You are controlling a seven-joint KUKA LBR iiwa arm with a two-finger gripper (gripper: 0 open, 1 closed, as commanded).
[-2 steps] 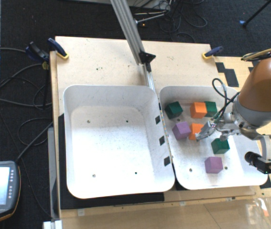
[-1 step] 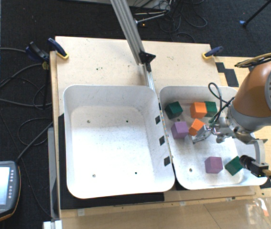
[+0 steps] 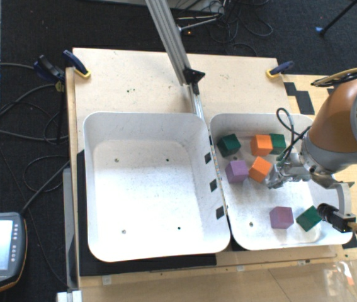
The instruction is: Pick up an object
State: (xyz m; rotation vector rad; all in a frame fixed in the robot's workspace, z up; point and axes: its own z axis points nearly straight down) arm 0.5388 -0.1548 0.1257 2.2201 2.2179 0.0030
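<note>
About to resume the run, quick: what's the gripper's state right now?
Gripper: low in the right bin, right beside an orange cube; open or closed cannot be told, and no cube is seen held.

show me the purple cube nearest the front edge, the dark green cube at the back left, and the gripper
purple cube [image 3: 281,217], camera view, top face.
dark green cube [image 3: 229,145], camera view, top face.
gripper [image 3: 274,179], camera view, at its tip beside the orange cube [image 3: 260,167].

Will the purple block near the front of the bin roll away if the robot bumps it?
Probably not. The purple block looks like a cube resting on a flat face, so it should slide rather than roll. It seems small and likely light, so a bump might nudge it toward the green block close beside it.
</note>
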